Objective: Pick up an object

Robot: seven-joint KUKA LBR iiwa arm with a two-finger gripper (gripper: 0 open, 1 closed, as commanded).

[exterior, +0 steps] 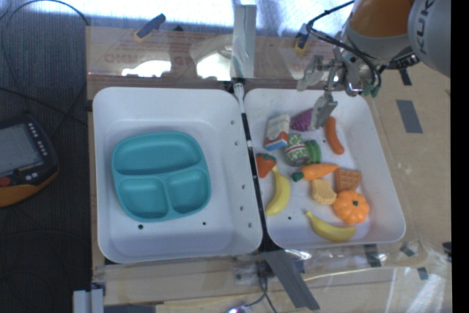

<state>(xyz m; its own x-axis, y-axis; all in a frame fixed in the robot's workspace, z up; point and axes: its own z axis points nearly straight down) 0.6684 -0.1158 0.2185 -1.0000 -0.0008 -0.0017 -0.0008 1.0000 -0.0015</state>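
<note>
The right bin holds several toy foods. Among them are a purple piece, a red sausage, a small carton, a green can, an orange carrot, a pumpkin and two bananas. My gripper hangs over the far part of this bin. It is just right of the purple piece and above-left of the sausage. I see nothing held in it.
The left bin holds a teal divided plate. A ridge separates the two bins. A waffle square, a yellow chunk and a small red-orange piece also lie in the right bin. A handheld controller sits at far left.
</note>
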